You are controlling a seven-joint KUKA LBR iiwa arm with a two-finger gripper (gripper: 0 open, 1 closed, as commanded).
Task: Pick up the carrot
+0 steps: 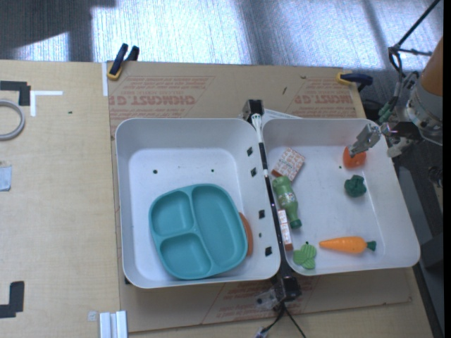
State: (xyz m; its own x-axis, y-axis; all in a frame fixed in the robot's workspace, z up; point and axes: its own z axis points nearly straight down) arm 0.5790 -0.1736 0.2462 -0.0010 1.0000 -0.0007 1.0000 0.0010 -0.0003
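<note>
Carrot, orange moulded plastic with green stub (345, 245), near the right bin's (394, 210) front edge, looks light, rigid, slick; grip its thick middle crosswise, though you cannot tell the gripper's (366, 139) jaw state.

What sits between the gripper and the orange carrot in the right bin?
The dark green broccoli-like piece lies roughly between the gripper, near the orange-red round item, and the orange carrot. From above, nothing visible covers the carrot.

Cardboard-covered bench (56, 210) under two white bins (134, 189).
</note>
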